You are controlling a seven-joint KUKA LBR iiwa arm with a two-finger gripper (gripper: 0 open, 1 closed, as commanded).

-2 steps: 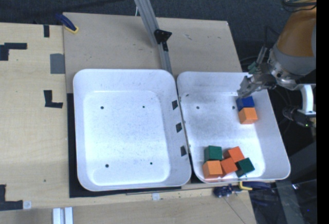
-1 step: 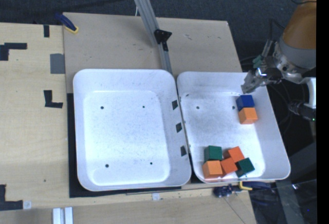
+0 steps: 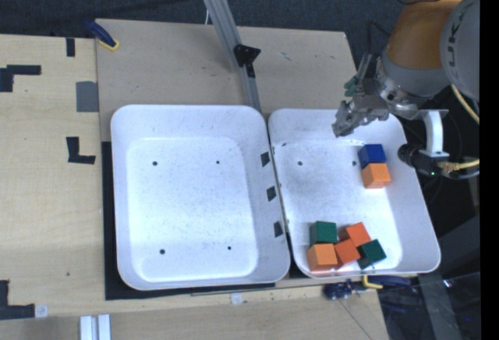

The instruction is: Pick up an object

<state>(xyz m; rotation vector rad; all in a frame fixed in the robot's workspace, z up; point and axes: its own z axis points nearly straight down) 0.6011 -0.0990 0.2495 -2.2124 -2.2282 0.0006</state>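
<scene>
- Camera view, starting at your left: the left bin (image 3: 191,198) sits on the bench (image 3: 47,175) with its long side against its neighbour, so you have a spare drop-off place next to the working one.
- A slanted metal post (image 3: 222,19) crosses the top of the bench and ends at a black clamp (image 3: 246,55) just behind the seam between the two bins; it looks like a fixture support, and it is apart from the arm.
- The right bin (image 3: 312,175) holds everything you might pick. At its near edge a cluster lies packed together: a green block (image 3: 323,232), an orange block (image 3: 322,255) in front of it, two more orange blocks (image 3: 353,243) beside them and a dark green block (image 3: 372,252) at the right end. They touch one another, so a clean grip there would be harder.
- Farther back and near the right wall, a blue block (image 3: 372,152) and an orange cube (image 3: 376,175) touch each other but stand well apart from the cluster, which I judge makes them the easier target.
- The gripper (image 3: 347,122) hangs over the back edge of the right bin, just left of and behind the blue block. Nothing shows between its tips; whether the jaws are spread or closed you cannot tell from this angle.
- The arm (image 3: 425,26) reaches in from the right, bent down toward that back corner.
</scene>
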